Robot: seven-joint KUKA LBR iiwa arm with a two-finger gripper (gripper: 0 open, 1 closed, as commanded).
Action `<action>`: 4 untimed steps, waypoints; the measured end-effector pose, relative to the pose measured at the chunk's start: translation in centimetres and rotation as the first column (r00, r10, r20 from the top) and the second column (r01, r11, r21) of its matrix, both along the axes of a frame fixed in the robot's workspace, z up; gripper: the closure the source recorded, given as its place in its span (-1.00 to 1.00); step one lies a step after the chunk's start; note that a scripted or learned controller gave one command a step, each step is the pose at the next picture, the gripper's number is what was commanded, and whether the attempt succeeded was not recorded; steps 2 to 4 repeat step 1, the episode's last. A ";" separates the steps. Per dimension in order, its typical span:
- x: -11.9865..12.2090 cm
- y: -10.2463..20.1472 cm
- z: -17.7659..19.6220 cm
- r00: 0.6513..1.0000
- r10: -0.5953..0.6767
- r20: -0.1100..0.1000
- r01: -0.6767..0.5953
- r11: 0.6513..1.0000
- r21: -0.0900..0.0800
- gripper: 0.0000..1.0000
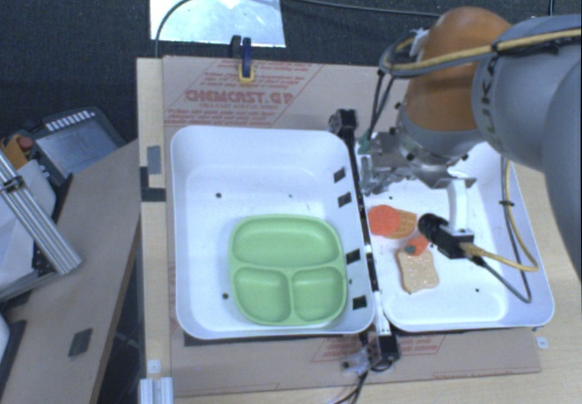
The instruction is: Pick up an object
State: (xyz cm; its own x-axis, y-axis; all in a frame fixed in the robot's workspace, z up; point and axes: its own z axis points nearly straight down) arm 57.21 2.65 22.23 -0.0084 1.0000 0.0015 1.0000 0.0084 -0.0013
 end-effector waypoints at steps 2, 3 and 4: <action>-0.5 5.2 -0.9 1.000 0.001 0.001 -0.002 1.000 0.001 1.00; -0.5 5.2 -0.9 1.000 0.001 0.001 -0.002 1.000 0.001 1.00; -0.5 5.2 -0.9 1.000 0.001 0.001 -0.002 1.000 0.001 1.00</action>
